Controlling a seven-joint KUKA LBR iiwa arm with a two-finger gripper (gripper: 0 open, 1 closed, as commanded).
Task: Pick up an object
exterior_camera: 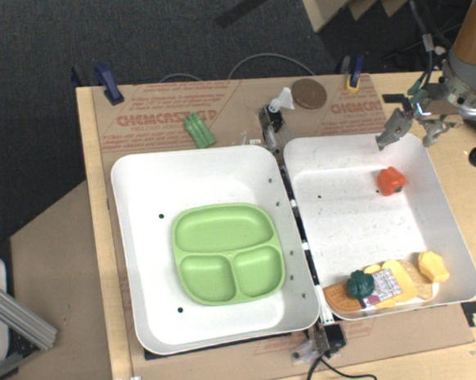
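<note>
The right bin (436,210) serves as landmark on the counter (99,196). Touching its left wall lies the left bin (143,233), with a divided tray (226,251) in its middle. Inside the right bin, a small block (391,180) sits toward the far right. Along its near wall lie a flat packet (393,283), a dark lump (361,284) on the packet's left end, and a small chunk (432,266) just right of the packet. The tool (414,125) hangs above its far right corner.

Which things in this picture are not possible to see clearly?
- Arm: camera view's right edge cuts it off.
- Gripper: finger gap too small and blurred to judge.
- Flat tan piece: partly covered by the dark green object.
- Printed card: print too small to read.
</note>
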